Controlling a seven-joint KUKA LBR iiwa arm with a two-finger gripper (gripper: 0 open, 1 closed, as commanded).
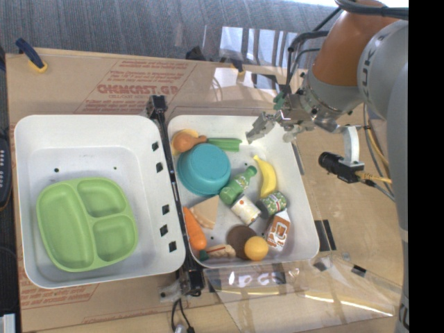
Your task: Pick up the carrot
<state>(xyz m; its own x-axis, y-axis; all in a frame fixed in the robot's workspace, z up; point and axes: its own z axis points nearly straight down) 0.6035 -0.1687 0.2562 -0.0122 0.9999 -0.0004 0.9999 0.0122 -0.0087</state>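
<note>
Carrot (pixel 193 228) lies against the right bin's (pixel 305 207) left wall, beside a bread slice (pixel 206 212). Gripper (pixel 272 125) hovers over the far rim, fingers spread, nothing between them.

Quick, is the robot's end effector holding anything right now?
End effector: open, holding nothing, above the far right part of the right bin. The carrot lies by that bin's left wall.

bench: brown cardboard sheet (pixel 125 82) | behind: grey ribbed surface (pixel 104 12) | light: daylight glare
</note>
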